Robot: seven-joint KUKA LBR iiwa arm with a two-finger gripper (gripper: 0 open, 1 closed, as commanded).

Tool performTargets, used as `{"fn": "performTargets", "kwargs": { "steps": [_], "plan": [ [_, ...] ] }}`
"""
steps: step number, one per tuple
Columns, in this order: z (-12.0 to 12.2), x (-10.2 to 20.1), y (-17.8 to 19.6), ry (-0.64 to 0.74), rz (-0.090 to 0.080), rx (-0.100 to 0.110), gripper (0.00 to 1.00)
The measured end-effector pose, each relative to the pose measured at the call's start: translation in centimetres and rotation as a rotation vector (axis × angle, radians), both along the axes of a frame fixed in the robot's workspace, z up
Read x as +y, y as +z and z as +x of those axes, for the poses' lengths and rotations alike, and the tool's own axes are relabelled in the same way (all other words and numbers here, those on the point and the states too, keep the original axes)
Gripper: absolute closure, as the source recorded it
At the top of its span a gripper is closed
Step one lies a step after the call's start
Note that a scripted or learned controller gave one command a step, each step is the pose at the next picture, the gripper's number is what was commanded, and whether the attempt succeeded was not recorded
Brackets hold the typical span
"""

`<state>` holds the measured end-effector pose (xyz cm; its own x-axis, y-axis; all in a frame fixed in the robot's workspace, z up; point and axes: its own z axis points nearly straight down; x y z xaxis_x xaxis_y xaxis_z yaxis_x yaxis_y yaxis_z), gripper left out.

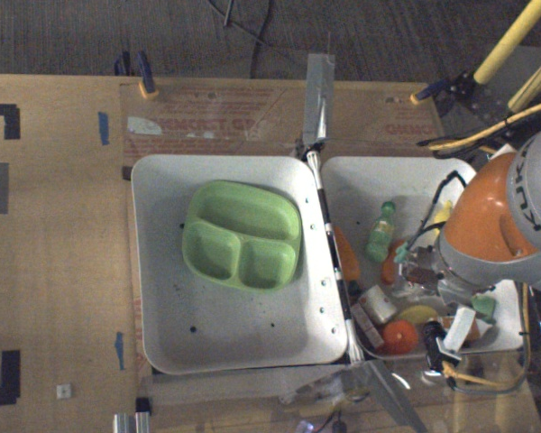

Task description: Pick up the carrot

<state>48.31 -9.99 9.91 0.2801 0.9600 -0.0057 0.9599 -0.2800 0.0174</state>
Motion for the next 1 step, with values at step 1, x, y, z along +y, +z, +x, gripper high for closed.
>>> {"fn": "performTargets", "kwargs": {
  "steps": [1],
  "plan": [
    [0.01,-0.03,0.02,0.0,0.0,0.0,0.0]
  ]
}}
